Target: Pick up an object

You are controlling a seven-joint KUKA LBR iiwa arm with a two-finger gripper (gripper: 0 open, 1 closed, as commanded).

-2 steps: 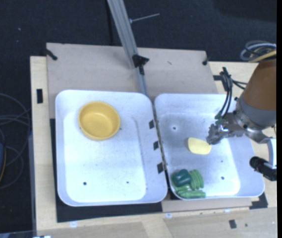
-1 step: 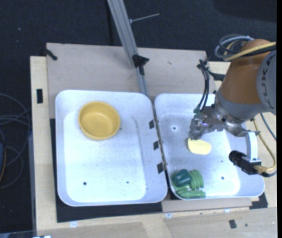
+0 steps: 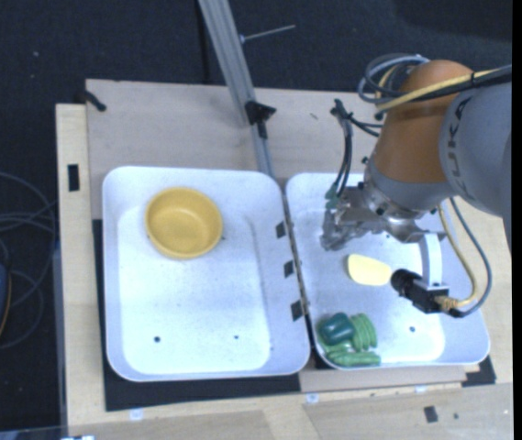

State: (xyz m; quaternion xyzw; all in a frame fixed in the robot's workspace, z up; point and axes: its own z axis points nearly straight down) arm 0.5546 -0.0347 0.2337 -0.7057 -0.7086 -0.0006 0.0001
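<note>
Grey two-finger gripper [image 3: 336, 234] low in right white bin [image 3: 458, 346], jaw state: cannot tell. Pale yellow flat piece [image 3: 368, 269] and green plastic toy [image 3: 348, 333] unlifted; pick not done.

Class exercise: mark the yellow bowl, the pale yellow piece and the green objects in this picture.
yellow bowl [image 3: 183, 223]: camera view, on the inner floor of the bowl.
pale yellow piece [image 3: 367, 269]: camera view, on the middle of its top surface.
green objects [image 3: 348, 334]: camera view, on the middle of the cluster.
</note>
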